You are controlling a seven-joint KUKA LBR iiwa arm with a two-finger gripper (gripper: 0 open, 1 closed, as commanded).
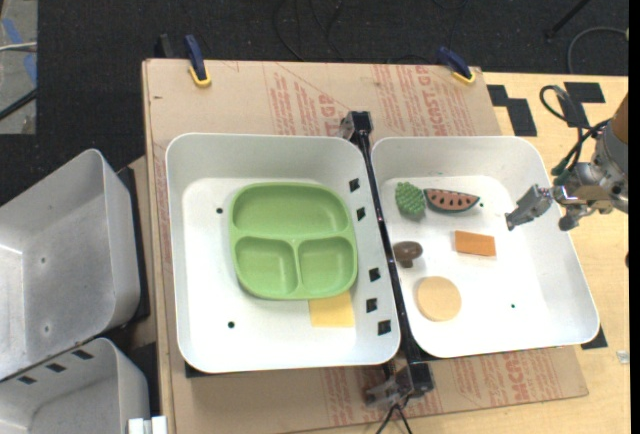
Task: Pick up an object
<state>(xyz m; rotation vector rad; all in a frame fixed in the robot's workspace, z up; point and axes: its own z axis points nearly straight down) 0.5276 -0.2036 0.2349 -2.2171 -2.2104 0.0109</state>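
Observation:
The right bin (560,322) holds a green knobbly piece (410,199), a watermelon slice (452,200), an orange block (474,243), a small brown lump (407,252) and a tan round disc (438,298). My gripper (548,212) hovers over the right bin's right side, to the right of the orange block and apart from it. Its fingers stand open with nothing between them. The left bin (200,252) holds a green three-section plate (295,240) with a flat yellow square (332,312) at its near corner.
A black divider (380,252) runs between the two bins. The bins rest on a cardboard sheet (300,92) fixed by clamps at the back. Grey tubs (60,242) stand off the bench to the left. Cables hang by the arm at the right.

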